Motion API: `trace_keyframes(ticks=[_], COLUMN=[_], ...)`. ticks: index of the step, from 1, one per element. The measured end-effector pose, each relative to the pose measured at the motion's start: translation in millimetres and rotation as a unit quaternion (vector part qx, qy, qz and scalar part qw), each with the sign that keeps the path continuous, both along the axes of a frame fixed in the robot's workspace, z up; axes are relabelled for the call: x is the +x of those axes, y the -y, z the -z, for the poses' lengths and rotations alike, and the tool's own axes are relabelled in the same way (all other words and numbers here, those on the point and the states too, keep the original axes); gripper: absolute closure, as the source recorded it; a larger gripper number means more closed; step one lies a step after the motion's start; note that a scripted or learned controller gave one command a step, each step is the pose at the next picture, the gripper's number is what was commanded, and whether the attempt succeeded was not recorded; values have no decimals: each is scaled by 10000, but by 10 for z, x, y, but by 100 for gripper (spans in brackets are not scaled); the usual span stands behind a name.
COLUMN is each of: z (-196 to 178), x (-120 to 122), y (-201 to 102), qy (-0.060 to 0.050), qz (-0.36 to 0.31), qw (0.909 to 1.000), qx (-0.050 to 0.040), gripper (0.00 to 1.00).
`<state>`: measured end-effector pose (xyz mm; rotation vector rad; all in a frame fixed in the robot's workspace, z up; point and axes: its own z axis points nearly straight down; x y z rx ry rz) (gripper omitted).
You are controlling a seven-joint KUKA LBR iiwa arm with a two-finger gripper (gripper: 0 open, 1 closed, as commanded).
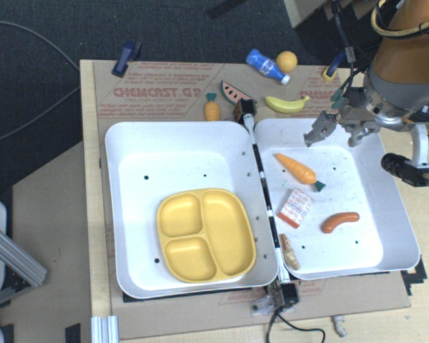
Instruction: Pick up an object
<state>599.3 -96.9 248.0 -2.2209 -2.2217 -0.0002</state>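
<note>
The right bin [386, 213] holds an orange carrot [296, 168] with a green tip, a small red and white packet [295, 207] and a brown sausage [339, 221]. A tan piece [289, 253] lies against that bin's left wall near the front. My gripper [337, 133] hangs open over the bin's far edge, its two fingers spread apart with nothing between them. It is above and to the right of the carrot.
The left bin [129, 191] carries a yellow divided tray [204, 233]. Behind the bins on the board lie a banana [286, 104], a blue bottle [266, 66], an orange ball [287, 61], a watermelon slice [232, 91] and a small orange toy [212, 110].
</note>
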Motion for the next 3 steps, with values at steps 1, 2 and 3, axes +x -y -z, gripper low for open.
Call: trace_keyframes(ticks=[1,2,3], z=[1636,1533,628], x=[24,31,-177], y=[144,141,-452], qy=[1,13,8], qz=[5,10,-5], qw=[10000,10000,10000], qx=[-3,-4,1], gripper=[0,100,100])
